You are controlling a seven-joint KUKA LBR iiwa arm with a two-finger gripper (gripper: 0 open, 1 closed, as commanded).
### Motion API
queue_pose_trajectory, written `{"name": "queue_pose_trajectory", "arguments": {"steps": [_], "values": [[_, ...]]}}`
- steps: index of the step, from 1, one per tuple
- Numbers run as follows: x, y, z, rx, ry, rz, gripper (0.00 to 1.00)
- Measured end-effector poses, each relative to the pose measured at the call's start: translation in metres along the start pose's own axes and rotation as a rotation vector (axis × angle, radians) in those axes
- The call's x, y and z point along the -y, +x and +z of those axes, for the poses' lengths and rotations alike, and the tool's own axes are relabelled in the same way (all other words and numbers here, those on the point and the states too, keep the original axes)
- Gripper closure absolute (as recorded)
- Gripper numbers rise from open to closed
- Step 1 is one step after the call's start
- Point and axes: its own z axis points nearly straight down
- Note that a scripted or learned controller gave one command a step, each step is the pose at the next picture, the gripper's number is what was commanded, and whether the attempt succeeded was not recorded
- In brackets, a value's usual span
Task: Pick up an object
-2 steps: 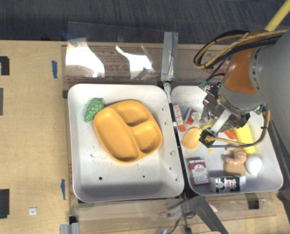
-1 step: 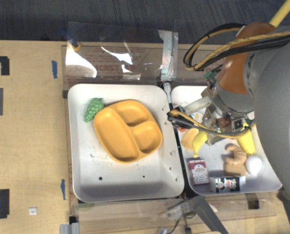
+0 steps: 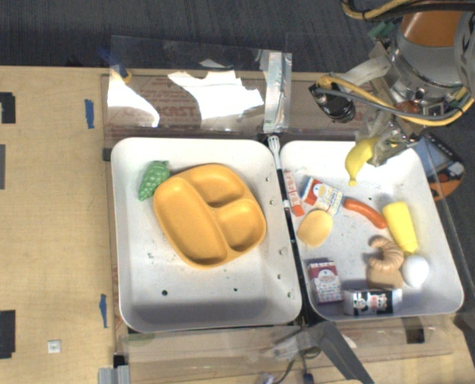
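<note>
The grey arm with the orange band comes in from the top right, and the gripper hangs over the far edge of the right bin. A yellow banana is right at the tip of the gripper. Its top end touches the tip and the rest hangs down and to the left of it. I cannot tell if the gripper is wide or narrow, and I cannot tell if it really holds the banana. Just below the banana, lower than the gripper in the view and a bit to its left, is a red and white carton. Under the carton sits a round tan thing. A long red-orange thing lies straight below the gripper, and a fat yellow block is just beside it, a little to the right. Further down from the gripper are a lumpy brown thing and a white egg, which touch each other. Near the front edge, far from the gripper, lie a small red box and a dark bottle on its side. Well to the left of the gripper is the left bin. In it is a big orange plate with parts, and green grapes touch its far left edge.
</note>
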Motion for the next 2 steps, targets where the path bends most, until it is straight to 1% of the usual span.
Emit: {"name": "queue_pose_trajectory", "arguments": {"steps": [1, 2], "values": [[0.08, -0.057, 0.051, 0.007, 0.001, 0.06, 1.0], [0.011, -0.012, -0.016, 0.003, 0.0, -0.059, 1.0]]}}
